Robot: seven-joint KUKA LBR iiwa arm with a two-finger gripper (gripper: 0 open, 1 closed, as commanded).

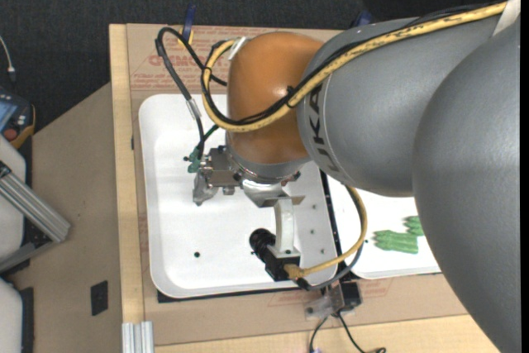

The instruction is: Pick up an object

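Gripper sits low in the left bin, apparently positioned for a grasp, its spread or closure indeterminable; a green object lies in the right bin

The arm overhangs the left bin; an object lies, seemingly, in the right bin.

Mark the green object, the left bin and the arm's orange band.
green object (397,240): camera view, its middle.
left bin (173,219): camera view, bare white floor.
orange band (264,95): camera view, its rounded top.
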